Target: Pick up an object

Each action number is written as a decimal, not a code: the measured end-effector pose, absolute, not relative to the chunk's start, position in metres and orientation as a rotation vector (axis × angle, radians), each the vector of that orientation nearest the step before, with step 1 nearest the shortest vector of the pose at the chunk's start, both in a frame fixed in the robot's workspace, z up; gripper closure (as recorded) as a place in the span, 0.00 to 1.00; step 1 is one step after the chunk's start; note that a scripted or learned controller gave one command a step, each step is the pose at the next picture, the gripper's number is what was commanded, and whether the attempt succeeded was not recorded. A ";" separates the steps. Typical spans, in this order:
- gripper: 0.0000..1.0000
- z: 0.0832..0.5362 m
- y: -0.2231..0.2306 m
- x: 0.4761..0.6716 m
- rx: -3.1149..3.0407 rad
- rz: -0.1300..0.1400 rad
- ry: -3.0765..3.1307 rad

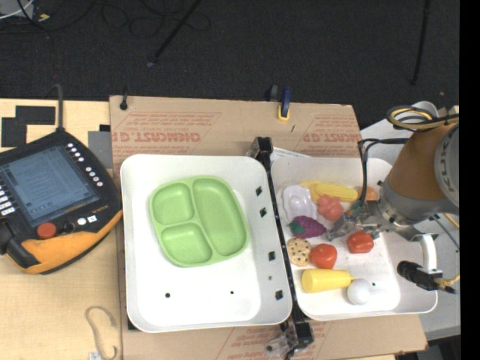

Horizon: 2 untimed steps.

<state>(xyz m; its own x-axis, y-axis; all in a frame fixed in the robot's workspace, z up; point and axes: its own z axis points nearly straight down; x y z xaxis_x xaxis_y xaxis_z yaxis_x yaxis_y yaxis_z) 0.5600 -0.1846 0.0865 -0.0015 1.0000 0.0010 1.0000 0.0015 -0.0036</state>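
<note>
The right bin (409,300) holds several toy foods. A white piece (295,199), a yellow corn cob (334,191) and a pink piece (330,208) lie at its far side. A purple piece (306,226) and a cookie (298,250) sit near the left wall. A red tomato (324,256), a yellow block (325,280) and a white ball (359,292) lie toward the front. My gripper (343,226) hangs low in this bin, between the pink piece and a red pepper (361,241), close to both. Nothing is visibly held.
The left bin (142,291) carries a green divided plate (199,220). A teach pendant (49,193) lies on the bench to the left. Cardboard (225,126) lies under both bins, with a clamp (284,105) at its far edge.
</note>
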 end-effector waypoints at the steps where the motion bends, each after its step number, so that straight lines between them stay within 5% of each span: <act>1: 1.00 0.098 -0.186 0.560 -2.221 0.002 -2.216; 2: 1.00 0.141 -0.184 0.556 -2.222 0.000 -2.220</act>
